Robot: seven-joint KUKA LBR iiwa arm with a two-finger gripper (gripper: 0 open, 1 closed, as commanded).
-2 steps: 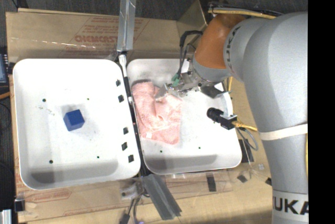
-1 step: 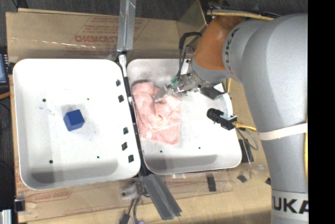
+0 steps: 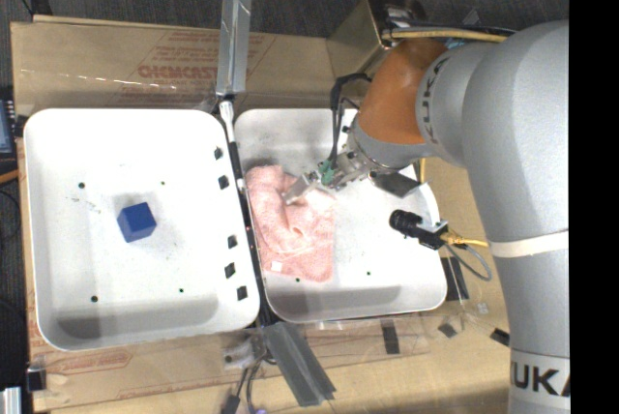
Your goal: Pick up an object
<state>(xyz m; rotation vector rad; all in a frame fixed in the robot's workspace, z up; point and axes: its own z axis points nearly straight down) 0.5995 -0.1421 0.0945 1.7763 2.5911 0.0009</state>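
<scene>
Touching pink cloth (image 3: 292, 223) edge in right bin (image 3: 416, 291), gripper (image 3: 311, 184); finger spread unclear.

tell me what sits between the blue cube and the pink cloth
In the camera view, bare white floor of the left bin runs from the blue cube to the two bins' adjoining walls with their black clips; the pink cloth lies just past them.
</scene>
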